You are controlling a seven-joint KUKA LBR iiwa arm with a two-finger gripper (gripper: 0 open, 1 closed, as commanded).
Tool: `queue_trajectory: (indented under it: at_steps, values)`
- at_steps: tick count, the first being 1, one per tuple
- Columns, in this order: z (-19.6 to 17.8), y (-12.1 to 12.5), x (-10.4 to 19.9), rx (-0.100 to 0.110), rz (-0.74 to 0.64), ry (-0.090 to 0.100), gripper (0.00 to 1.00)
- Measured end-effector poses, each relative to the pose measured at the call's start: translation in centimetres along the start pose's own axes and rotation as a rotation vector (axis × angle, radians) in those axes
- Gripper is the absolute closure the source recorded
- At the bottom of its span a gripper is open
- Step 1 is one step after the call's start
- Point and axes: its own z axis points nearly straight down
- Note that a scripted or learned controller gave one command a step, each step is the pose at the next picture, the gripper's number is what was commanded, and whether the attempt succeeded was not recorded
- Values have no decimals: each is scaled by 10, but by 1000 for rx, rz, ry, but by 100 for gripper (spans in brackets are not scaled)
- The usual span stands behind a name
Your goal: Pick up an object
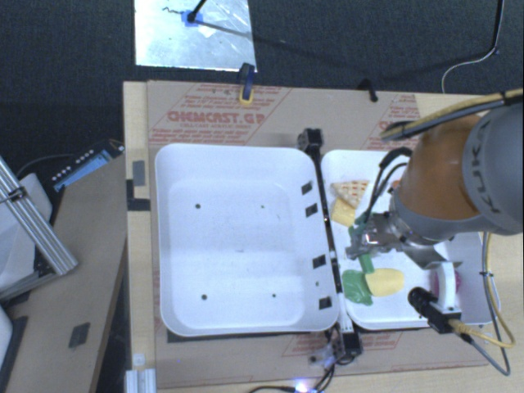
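The right bin (372, 160) holds several small items. A tan waffle-patterned wedge (352, 191) lies near its far left corner, with a pale yellow piece (343, 213) just in front of it. Near the front lie a green object (357, 286) and, touching its right side, a yellow rounded object (386, 282). A pink and white item (448, 283) lies further right, partly hidden by the arm. My gripper (364, 242) hangs low over the left part of this bin, just behind the green object. The bulky grey and orange arm (458, 178) hides the bin's right half.
The left bin (237, 236) sits beside the right one, with a black divider rail and clips (321, 219) between them. Both rest on a cardboard sheet (221, 109). A yellow clamp (246, 84) stands at the far edge and a foil sheet (192, 23) lies beyond.
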Motion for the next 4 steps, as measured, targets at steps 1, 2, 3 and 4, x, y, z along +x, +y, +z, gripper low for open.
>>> queue_trajectory:
  at_steps: [1, 2, 3, 4]
  values:
    - [-27, 1, 58, -2, 1, -1, 100]
    - [-163, 39, 95, -14, 3, 1, 100]
    - [-108, 47, 125, 4, 4, -2, 100]
    - [-118, 57, 220, -1, -3, 2, 100]
